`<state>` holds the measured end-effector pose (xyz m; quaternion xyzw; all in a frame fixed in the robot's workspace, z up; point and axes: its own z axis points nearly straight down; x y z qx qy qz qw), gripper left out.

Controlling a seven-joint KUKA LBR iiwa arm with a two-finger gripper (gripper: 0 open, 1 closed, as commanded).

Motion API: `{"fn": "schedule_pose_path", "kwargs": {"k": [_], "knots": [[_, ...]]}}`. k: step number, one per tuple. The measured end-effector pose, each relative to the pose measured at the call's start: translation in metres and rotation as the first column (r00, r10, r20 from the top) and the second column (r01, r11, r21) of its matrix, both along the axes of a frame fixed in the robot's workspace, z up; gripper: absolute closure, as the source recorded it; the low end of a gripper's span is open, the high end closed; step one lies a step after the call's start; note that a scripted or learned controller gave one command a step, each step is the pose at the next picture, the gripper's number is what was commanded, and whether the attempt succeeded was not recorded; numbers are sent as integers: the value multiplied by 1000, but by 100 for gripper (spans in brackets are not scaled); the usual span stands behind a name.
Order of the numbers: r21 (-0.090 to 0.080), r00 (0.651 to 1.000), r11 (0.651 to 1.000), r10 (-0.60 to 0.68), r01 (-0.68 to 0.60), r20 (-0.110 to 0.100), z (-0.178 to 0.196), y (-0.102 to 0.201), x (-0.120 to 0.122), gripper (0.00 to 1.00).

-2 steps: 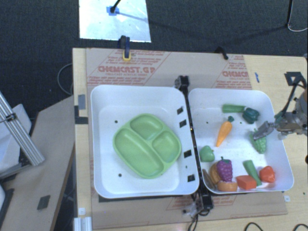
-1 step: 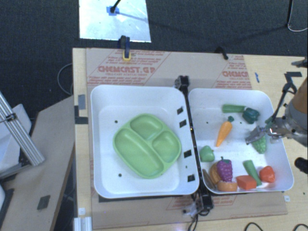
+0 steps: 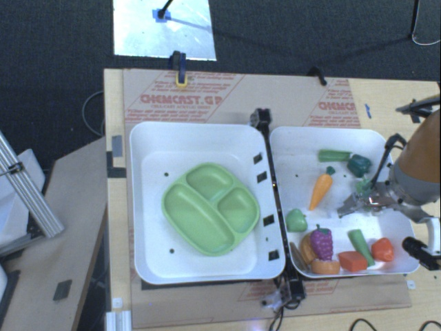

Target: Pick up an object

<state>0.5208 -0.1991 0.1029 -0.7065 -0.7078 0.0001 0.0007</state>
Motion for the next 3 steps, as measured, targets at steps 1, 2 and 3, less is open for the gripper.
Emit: {"fn": "schedule_pose_path", "kwargs": {"k": [1,2,3], "knots": [[-1,1000,1000,0,0,2,-19,0,1,0],[-1,1000,1000,0,0,4,-8,0,1,100],[-3,1000,1000,2,-2,6,38,-5,8,100]]}}
